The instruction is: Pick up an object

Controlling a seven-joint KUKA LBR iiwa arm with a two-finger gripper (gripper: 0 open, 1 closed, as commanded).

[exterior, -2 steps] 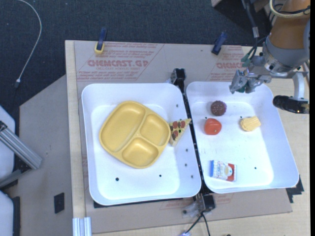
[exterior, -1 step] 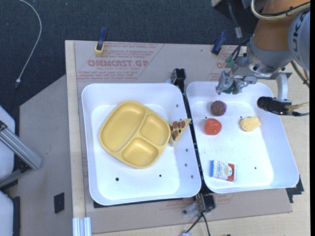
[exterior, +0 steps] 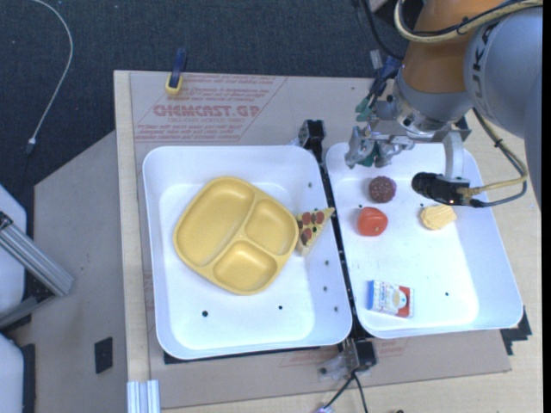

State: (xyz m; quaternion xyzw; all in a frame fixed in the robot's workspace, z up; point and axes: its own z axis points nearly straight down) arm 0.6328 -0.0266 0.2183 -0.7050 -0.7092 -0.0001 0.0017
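In the right bin (exterior: 482, 291) lie a dark brown round ball (exterior: 382, 188), a red tomato (exterior: 372, 222), a pale yellow lumpy piece (exterior: 437, 218) and a small blue and white packet (exterior: 390, 298). My gripper (exterior: 368, 151) hangs over the right bin's far left corner, just up and left of the brown ball. Nothing shows between its fingers. The left bin (exterior: 198, 317) holds a yellow divided plate (exterior: 234, 233) with a pizza slice toy (exterior: 312, 225) at its right edge.
The two bins meet along a dark seam (exterior: 337, 239). A brown cardboard sheet (exterior: 207, 101) lies under them, with a yellow and blue clip (exterior: 176, 72) at its far edge. The arm's orange band (exterior: 448, 24) fills the upper right.
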